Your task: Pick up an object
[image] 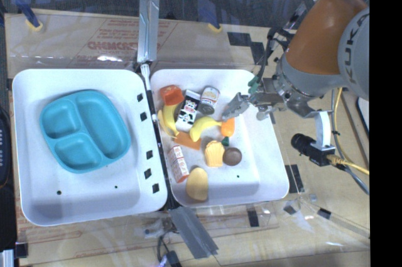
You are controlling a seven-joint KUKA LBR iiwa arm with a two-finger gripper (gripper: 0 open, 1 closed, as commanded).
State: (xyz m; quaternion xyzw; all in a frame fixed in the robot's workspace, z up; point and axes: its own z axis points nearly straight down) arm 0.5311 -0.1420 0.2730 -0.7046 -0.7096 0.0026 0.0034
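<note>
Bananas (pixel 202 127) — 2 in right bin (pixel 267 178) — hand (pixel 235 107) above

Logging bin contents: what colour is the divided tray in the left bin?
Light blue divided plastic tray, clearest in the camera view.

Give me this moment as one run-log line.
arm: over right bin | gripper: above toy pile, near orange piece and banana | grasp: none seen | left bin: blue divided plate
</note>
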